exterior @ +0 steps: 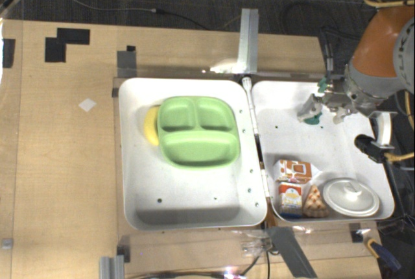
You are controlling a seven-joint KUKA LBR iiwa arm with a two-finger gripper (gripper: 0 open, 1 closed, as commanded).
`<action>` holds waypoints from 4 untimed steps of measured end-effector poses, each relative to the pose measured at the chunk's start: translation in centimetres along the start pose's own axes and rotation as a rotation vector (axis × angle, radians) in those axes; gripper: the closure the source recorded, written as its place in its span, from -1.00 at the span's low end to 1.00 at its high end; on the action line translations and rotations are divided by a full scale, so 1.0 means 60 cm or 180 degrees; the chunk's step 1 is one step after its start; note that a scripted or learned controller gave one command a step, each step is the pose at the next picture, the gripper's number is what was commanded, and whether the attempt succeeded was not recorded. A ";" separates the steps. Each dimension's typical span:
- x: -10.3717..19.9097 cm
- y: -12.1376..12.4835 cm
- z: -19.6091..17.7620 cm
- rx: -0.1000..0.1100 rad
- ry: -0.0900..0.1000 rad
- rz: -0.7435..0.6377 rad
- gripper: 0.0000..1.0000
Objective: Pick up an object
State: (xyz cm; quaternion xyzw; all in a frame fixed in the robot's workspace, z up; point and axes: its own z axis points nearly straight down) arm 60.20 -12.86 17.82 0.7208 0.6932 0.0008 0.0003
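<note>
Two shallow white bins with rounded corners and a smooth, matte plastic look sit side by side on a pale wooden bench (pixel 58 161), parted by a thin metal rail. In the left bin (pixel 149 200) a glossy green divided plate (pixel 196 130) lies flat, moulded into two small upper compartments and one wide lower one; at its 9 o'clock edge a yellow, curved object (pixel 150 126) peeks out from beneath it. In the right bin (pixel 292 102), toward 6 o'clock, rests a small printed carton (pixel 296 187) in orange, red and white, with a brownish textured item (pixel 316 202) just beside it, and a round, shiny metal lid with a centre knob (pixel 351 196) at about 5 o'clock. The gripper (pixel 323 109) hangs over the right bin's 1 o'clock area, its grey metal fingers spread apart, with a small teal object (pixel 313 118) showing just below them; whether it touches them I cannot tell, and nothing is visibly clamped. The grey arm with its orange band (pixel 379 44) enters from 3 o'clock.
</note>
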 end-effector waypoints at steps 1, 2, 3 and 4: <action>-0.025 0.065 0.154 -0.0012 -0.0003 0.0297 -1.00; -0.024 0.070 0.134 -0.0029 -0.0009 0.0269 1.00; 0.138 0.004 -0.021 -0.0005 0.0001 0.0120 1.00; 0.210 -0.117 -0.032 0.0003 -0.0001 0.0052 1.00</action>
